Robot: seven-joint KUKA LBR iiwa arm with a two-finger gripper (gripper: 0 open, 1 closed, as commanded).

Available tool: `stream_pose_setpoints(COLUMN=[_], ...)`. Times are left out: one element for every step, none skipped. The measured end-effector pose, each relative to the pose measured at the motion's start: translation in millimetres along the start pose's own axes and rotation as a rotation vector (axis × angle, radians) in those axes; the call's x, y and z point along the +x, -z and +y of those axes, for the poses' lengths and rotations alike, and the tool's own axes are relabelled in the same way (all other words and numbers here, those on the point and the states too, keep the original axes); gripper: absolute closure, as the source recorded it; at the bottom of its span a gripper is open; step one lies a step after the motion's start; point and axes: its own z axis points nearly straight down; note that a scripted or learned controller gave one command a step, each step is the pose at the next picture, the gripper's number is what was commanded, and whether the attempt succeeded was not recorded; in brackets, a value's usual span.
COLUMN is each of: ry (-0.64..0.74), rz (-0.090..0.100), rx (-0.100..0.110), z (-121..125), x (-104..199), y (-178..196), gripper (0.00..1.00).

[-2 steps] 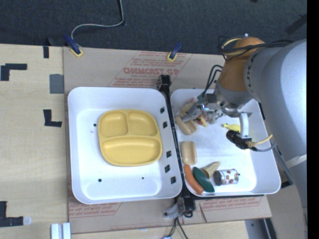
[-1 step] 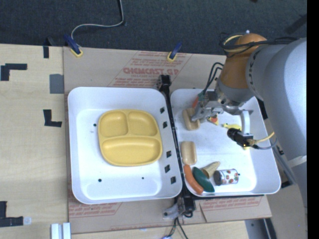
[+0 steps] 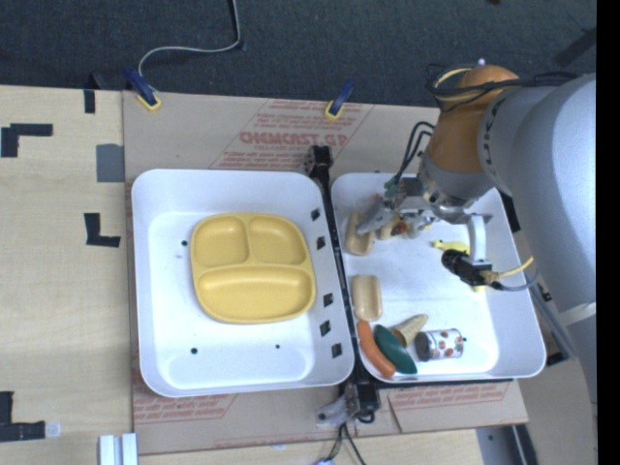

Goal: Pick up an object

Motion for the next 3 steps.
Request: stream_pose_setpoints(ry=[-0.004, -0.004, -0.010], rz=[0.006, 0.008, -0.005], rx=[0.024, 0.033, 0.028], z=[21.5, 25.5, 24.8], x=[-16.4, -22.0, -15.2], y=[-13.2, -13.5, -13.3], gripper=[0.00, 0.00, 0.00])
